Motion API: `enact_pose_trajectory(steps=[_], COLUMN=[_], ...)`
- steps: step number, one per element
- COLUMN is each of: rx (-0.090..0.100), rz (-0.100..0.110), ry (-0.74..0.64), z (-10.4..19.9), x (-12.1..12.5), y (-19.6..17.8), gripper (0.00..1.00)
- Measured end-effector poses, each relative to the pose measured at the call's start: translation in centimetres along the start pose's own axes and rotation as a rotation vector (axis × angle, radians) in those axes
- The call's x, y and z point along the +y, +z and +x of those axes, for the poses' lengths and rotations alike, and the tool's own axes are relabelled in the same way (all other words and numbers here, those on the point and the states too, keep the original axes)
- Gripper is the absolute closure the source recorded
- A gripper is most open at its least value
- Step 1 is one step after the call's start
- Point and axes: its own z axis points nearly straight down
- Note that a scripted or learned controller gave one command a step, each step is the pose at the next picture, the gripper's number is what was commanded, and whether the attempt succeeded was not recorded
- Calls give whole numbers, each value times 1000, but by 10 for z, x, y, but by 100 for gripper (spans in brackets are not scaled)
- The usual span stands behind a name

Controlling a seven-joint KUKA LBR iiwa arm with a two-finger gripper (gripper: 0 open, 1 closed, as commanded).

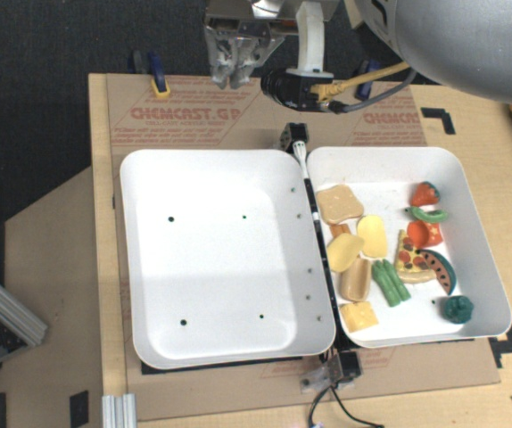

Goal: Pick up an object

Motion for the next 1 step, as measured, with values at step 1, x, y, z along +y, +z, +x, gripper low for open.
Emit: enact_pose_trajectory(steps=[1], rx=[7], rz=[-24], ry=[-1], z=[0], x=[24], y=[-94], gripper=[100])
